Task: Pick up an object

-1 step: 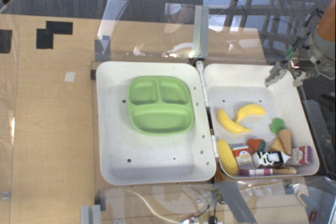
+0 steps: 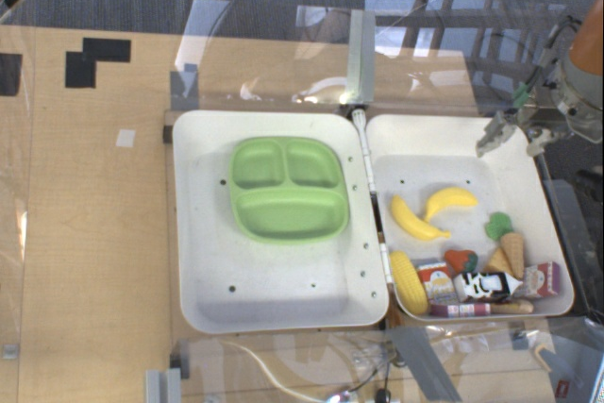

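Camera view: tool [image 2: 514,135] spread, gripping nothing, up at 2 o'clock over right bin [image 2: 528,193]; bananas [image 2: 429,210], corn [image 2: 407,281], carrot [image 2: 512,252] clustered at 5; green plate [image 2: 288,188] left.

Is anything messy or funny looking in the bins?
A bit messy. In the right bin, the toys are jumbled at the near edge: the corn leans on the rim, and small boxes and an ice cream cone overlap. The green plate lies flat in the left bin. Nothing looks spilled or broken.

Two white bins [image 2: 203,297], one green tray [image 2: 288,189], two bananas [image 2: 415,218].
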